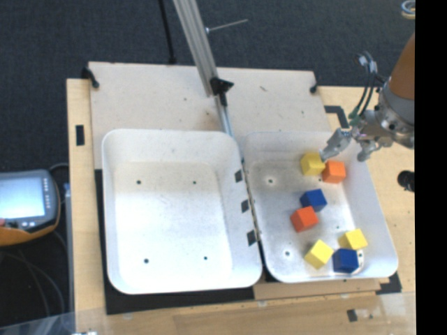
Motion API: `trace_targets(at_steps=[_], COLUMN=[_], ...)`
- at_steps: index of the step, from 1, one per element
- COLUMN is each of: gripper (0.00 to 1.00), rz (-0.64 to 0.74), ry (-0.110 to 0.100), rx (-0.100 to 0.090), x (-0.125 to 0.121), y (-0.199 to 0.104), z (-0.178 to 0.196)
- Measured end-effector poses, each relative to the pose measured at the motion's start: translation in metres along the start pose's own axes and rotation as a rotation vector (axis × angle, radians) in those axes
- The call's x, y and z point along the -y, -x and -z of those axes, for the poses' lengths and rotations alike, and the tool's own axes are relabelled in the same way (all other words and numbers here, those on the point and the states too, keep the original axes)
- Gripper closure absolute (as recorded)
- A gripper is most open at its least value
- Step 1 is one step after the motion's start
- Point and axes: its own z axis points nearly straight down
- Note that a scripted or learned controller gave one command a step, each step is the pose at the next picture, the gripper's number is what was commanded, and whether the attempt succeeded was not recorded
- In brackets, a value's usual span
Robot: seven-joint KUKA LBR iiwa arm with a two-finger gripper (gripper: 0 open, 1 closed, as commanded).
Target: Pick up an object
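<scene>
Gripper [347,145] hovers over the right bin's [279,257] far edge, fingers spread wide, holding nothing, just above yellow cube [311,163] and orange cube [334,171]; no readable writing.

Arm [399,82] showing an orange band along its rounded upper segment, the colour shading to brownish toward the lower rim. Below the band, a grey metallic wrist section [392,121] is appearing as a darker collar with lighter, shiny edges. Thin cables [366,93], dark with a greenish strand among them, are looping out from the arm's side and running down to the wrist; a small pale connector is sitting at the top of the loop. The end effector [346,144] is presenting as pale grey metal, with slender finger pieces catching the light; finer details are blurring out.
</scene>
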Motion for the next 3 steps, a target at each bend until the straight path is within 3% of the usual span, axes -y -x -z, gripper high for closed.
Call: trace_targets(at_steps=[1,2,3], gripper=[0.00,1.00,0.00], rz=[0.008,0.013,0.015], ry=[-0.005,0.005,0.003], rx=[-0.004,0.001,0.003], x=[-0.065,-0.067,-0.066], y=[0.008,0.009,0.010], z=[-0.131,-0.114,-0.114])
